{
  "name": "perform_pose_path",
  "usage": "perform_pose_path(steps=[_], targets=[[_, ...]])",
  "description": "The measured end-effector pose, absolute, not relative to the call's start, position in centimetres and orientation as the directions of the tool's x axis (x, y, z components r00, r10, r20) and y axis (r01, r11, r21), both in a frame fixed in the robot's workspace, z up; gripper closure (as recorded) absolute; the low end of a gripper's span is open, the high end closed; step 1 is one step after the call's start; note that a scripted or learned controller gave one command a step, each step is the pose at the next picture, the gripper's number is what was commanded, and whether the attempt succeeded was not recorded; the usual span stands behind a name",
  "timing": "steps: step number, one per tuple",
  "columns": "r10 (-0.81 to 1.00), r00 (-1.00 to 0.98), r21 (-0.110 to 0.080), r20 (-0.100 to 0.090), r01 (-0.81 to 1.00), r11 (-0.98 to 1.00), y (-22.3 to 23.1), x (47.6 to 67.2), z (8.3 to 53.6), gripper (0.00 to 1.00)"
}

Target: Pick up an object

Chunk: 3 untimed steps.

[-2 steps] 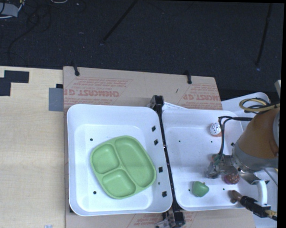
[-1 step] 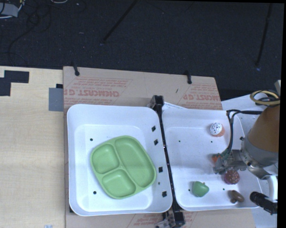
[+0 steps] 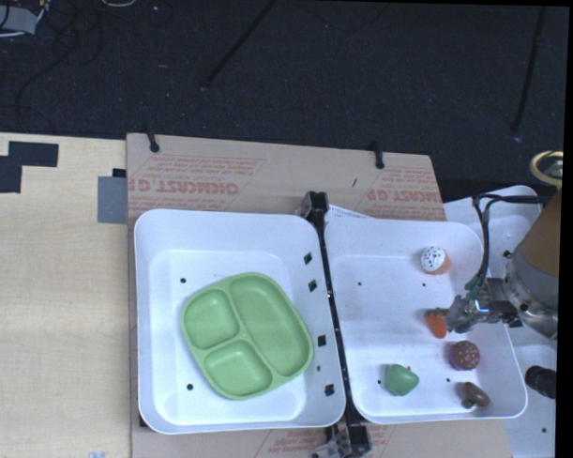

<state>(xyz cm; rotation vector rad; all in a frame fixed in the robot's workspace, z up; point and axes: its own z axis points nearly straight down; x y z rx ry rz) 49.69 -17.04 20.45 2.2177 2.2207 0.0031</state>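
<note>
The claw (image 3: 455, 317) is low in the right bin (image 3: 380, 245), near its right wall. Its fingers are small and dark here, and I cannot tell if they are spread or pressed together. A small orange-red object (image 3: 437, 323) lies touching the claw's tip on the left side; whether it is between the fingers is not clear. In the same bin there are a dark red round object (image 3: 464, 354) just below the claw, a brown object (image 3: 473, 396) in the lower right corner, a green object (image 3: 400, 379) shaped like a pepper, and a white speckled ball (image 3: 433, 259) with some orange under it. The left bin (image 3: 163, 257) holds a green plate (image 3: 246, 336) with three compartments. The arm is cut off at the right edge.
</note>
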Motion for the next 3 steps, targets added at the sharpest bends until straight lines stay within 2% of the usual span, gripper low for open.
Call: perform_pose_path(steps=[1, 3], targets=[[1.0, -0.001, 0.001, 0.0, 1.0, 0.001, -17.1, 49.7, 24.1, 1.0], [1.0, -0.004, -0.003, 0.002, 1.0, 0.004, -7.8, 49.2, 24.3, 1.0]])
